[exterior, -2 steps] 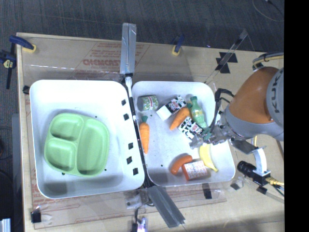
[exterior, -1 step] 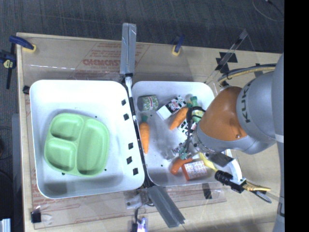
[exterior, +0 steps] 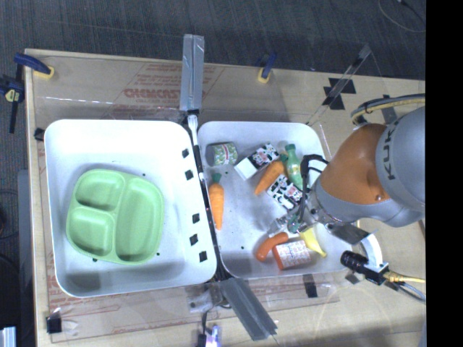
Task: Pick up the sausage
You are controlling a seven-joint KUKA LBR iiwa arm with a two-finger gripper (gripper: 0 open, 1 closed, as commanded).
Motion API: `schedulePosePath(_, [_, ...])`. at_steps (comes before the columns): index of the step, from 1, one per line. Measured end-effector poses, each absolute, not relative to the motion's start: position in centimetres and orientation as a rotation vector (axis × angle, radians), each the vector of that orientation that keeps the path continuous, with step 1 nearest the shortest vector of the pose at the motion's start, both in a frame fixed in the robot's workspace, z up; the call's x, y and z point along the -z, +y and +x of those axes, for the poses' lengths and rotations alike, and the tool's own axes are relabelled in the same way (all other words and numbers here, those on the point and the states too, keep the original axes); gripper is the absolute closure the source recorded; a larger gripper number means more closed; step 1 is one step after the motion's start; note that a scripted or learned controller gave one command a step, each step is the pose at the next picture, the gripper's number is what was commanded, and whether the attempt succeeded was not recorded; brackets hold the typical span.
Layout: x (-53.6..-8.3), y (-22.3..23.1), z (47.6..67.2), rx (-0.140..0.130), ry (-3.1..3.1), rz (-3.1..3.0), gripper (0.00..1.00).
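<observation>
The sausage (exterior: 269, 245), a short orange-red piece, lies near the front of the right bin (exterior: 239, 132), touching a red-labelled can (exterior: 293, 255). My gripper (exterior: 295, 219) reaches down from the grey and orange arm (exterior: 354, 179) into the bin's right side. It sits just behind and to the right of the sausage, among the clutter. Nothing is visibly lifted from the bin floor.
The right bin also holds two carrots (exterior: 215, 202) (exterior: 269, 176), a small green can (exterior: 223, 152), a green bottle (exterior: 292, 163), black-and-white patterned boxes (exterior: 264, 156) and a yellow piece (exterior: 314, 241). The left bin (exterior: 58, 139) holds a green divided plate (exterior: 116, 214).
</observation>
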State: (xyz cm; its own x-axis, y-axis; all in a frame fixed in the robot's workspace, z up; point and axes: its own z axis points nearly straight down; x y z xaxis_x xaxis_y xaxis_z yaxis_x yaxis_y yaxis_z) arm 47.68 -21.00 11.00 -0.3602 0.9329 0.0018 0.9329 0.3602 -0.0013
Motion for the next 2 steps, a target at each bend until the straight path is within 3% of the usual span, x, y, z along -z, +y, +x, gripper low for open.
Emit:
schedulePosePath(1, [-9.2,-18.8,47.8,0.001,-2.864,-1.287,0.00])
schedulePosePath(2, [-10.2,-18.8,47.9,0.002,-2.867,-1.281,1.00])
